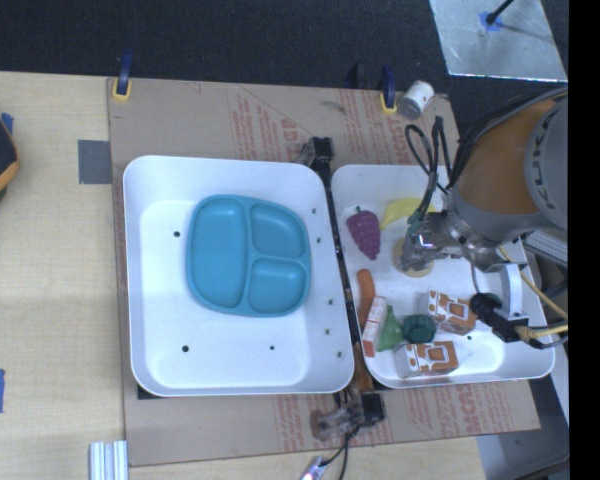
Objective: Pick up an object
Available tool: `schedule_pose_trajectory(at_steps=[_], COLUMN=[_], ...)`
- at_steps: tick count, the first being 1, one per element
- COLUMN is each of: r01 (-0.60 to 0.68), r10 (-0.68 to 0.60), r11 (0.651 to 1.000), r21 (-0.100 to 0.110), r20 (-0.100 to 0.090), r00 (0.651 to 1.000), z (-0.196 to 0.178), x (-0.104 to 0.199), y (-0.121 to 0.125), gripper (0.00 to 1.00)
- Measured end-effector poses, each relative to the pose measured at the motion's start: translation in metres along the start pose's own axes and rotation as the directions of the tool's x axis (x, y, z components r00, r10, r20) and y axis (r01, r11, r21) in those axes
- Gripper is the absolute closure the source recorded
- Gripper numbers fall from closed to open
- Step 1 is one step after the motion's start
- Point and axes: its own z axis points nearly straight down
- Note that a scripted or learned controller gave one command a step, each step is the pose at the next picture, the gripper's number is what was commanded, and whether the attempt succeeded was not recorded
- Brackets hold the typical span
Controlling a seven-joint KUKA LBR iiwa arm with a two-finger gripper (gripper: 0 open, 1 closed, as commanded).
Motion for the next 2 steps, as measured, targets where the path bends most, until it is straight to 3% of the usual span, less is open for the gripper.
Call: schedule_pose_trajectory(at_steps=[1, 2], r01=[0.000, -0.001], r10=[0.000, 0.001], r11=[1.000, 1.000], r21=[0.000, 0.000], r20=[0.000, 0.001], r00=[1.000, 1.000], z=[0.000, 0.032], x=[0.000, -0.056], y=[0.000, -0.030], gripper=[0.00, 0.00])
